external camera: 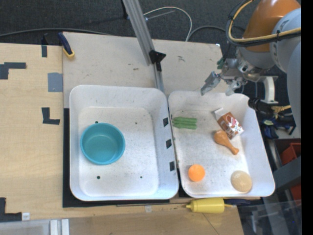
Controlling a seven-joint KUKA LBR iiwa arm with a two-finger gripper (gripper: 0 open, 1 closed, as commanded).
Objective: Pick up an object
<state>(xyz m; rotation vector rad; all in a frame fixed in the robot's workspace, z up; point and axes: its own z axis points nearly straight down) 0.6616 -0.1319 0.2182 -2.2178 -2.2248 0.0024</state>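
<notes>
My gripper (222, 83) hangs spread and empty over the right bin's (254, 190) far rim (nothing picked yet), snack pack (230, 123) nearest below.

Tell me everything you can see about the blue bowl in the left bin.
The round blue plastic-looking bowl sits upright, mouth up, in the left shallow white bin, towards that bin's left side and a little nearer the front edge. It is a plain teal-blue, with a smooth thin rim and a flat inner bottom, and nothing lies inside it. It rests on the speckled bin floor, touching nothing else. The arm's claw hangs far off, over the back rim of the right bin.
</notes>
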